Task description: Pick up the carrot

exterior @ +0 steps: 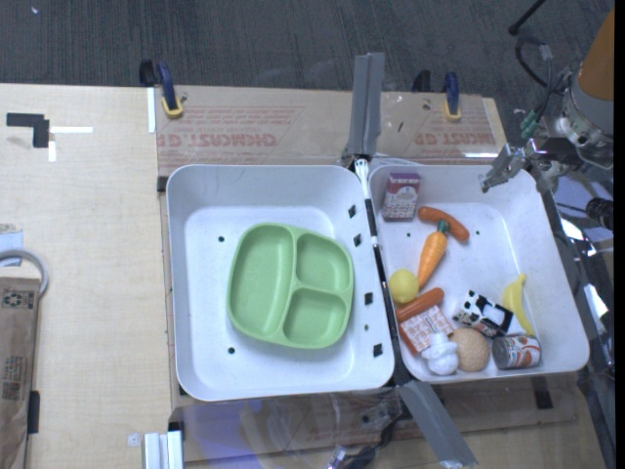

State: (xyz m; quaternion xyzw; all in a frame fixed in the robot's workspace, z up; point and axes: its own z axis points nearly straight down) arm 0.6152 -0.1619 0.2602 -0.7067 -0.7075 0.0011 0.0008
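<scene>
Meanwhile, fingers point(504, 171) hang above the bin's point(547, 218) corner, carrot point(432, 252) apart

Pale wood bench point(78, 262). Two shallow white bins side by side on it: left bin point(186, 291), right bin point(562, 291), edges touching. Brown cardboard sheet point(254, 130) behind them, held by blue clamps point(168, 88). Brown paper bag point(18, 340) at left edge.

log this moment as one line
phase: approach | gripper: above right bin's far corner | carrot: lying in right bin, untouched | green plate: left bin
</scene>
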